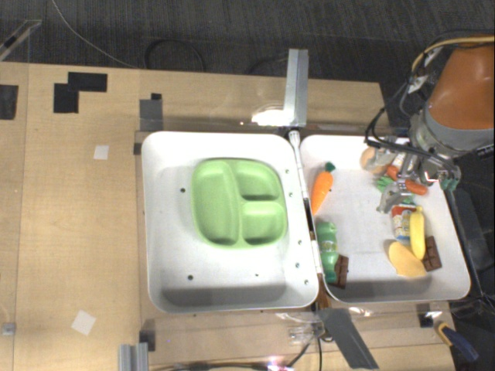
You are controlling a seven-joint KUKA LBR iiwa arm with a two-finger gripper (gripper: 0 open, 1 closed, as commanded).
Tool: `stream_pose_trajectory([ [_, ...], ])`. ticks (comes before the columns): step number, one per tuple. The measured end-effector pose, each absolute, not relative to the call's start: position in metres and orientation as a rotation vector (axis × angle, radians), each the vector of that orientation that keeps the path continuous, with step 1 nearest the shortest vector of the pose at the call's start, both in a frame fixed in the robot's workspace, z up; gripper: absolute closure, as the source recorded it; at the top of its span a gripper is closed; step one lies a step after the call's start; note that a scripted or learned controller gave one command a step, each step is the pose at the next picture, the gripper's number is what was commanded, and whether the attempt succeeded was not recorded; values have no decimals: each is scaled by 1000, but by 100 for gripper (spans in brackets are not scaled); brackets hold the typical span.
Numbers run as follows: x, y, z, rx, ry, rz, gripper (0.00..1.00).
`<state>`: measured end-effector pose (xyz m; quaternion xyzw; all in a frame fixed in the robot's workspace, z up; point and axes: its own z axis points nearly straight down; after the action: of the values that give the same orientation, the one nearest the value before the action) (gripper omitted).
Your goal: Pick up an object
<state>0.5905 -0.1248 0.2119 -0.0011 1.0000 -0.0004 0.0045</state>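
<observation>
1. Camera view, hard parts first: arm [462,91] cut off at the right edge, orange band and grey wrist looming over the far right corner of the right bin [363,230].
2. Pincer [400,195] down among the clutter near that bin's right wall; metal parts tangled with cables and small items, so impossible to say whether spread, pressed together or pinching anything.
3. Just behind the pincer, under the wrist, a jumble of small orange and green pieces [398,175] and a tan round thing [369,158], half hidden, too small to name.
4. Right below the pincer: a yellow banana-like piece [418,234], a small can-like item [401,222] beside it, a yellow rounded lump [404,260] and a brown block [431,255], all crowded together.
5. Well to the left of the pincer, by the dividing wall: carrot [321,190], lying slanted, apart from the fingers; nearer the camera from it a green bottle-like object [327,242] touching a dark brown piece [341,270].
6. Farther left still, the left bin [166,284] with a green divided plate [237,202] in its middle.
7. Surface: pale wooden bench [69,207] with black marks at its far left, a metal post [297,87] rising between the bins; dark carpet [193,14] beyond, a thin cable trailing across it.
</observation>
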Motion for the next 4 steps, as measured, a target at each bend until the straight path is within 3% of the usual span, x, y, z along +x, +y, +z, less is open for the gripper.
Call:
stream_pose_trajectory([
  [1,502,-128,144,-324,3120,-1,0],
  [2,503,-141,91,-255,3113,-6,0],
  [3,499,-174,91,-756,3029,-14,0],
  [4,500,-174,91,-785,3023,-17,0],
])
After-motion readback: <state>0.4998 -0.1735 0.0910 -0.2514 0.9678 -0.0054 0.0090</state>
